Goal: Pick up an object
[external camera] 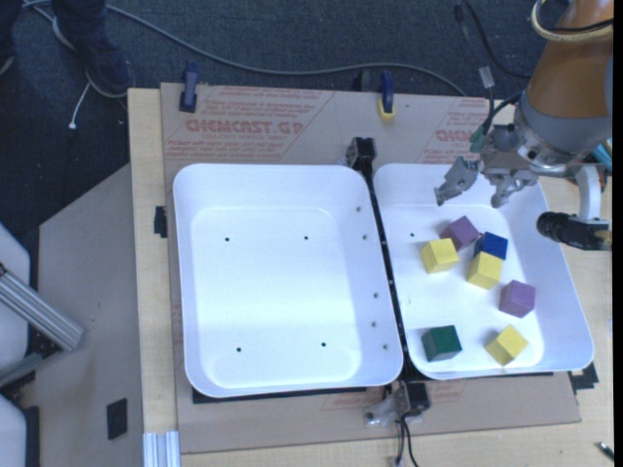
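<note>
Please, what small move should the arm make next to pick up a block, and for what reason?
Probably lower the tool toward the purple block just below it in the picture. The open tool holds nothing and sits over the far end of the right bin, above the blocks. That purple block is the nearest, though the yellow block lies close beside it.

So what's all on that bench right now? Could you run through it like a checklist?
Surface: bench bearing left bin and right bin.
Job's things: in the right bin, three yellow blocks, two purple blocks, a blue block, a green block.
Clutter: nothing seen.
Grippers: pincer open, above the right bin's far end, holding nothing.
Cables: black cable on the floor beyond the bench.
Surroundings: blue clamps at the far edge.
</note>
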### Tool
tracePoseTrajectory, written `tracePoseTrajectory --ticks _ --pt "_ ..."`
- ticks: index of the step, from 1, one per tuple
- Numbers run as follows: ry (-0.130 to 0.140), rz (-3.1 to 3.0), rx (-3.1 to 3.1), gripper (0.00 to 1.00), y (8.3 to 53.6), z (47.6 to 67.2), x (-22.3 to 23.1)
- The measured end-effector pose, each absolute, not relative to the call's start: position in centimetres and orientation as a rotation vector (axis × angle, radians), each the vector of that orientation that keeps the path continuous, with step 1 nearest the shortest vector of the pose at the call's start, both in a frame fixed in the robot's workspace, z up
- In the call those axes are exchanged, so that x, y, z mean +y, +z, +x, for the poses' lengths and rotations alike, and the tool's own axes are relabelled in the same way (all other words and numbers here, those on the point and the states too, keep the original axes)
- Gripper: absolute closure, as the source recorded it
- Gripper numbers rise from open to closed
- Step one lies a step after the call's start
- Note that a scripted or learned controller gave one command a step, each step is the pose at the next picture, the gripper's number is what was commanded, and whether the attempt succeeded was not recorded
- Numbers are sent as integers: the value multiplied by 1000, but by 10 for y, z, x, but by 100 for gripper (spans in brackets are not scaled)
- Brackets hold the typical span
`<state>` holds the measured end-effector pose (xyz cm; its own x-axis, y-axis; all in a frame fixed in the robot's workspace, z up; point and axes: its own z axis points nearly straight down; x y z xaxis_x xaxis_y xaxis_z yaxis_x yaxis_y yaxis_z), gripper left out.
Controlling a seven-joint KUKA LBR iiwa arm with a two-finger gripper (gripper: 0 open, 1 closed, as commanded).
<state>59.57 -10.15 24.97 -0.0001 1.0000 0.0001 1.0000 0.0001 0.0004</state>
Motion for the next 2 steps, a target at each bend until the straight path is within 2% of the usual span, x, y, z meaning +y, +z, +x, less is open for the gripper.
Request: tracePoseTrajectory --ticks 2 --pt "-4 2223 2224 0 139 578 -92"
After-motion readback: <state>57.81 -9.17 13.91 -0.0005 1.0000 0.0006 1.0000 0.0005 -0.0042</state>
